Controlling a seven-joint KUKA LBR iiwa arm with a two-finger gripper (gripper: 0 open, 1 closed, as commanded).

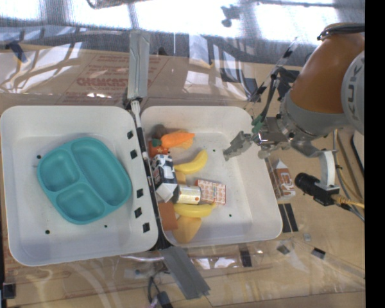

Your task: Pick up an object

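Hovering over the right bin (260, 210), your pincer (234, 147) carried nothing, and whether it was released or clenched I couldn't tell from that angle. Just to its left lay the yellow banana (192, 163), with the orange piece (177, 138) a little beyond it and the small carton (211, 191) below-left. Nothing was picked yet; descent, grasp and lift all remained, as I judged it.

"KU" on arm (354, 85) housing, faint red "CHEMCAST"-like print on bench sheet (101, 82), rest illegible
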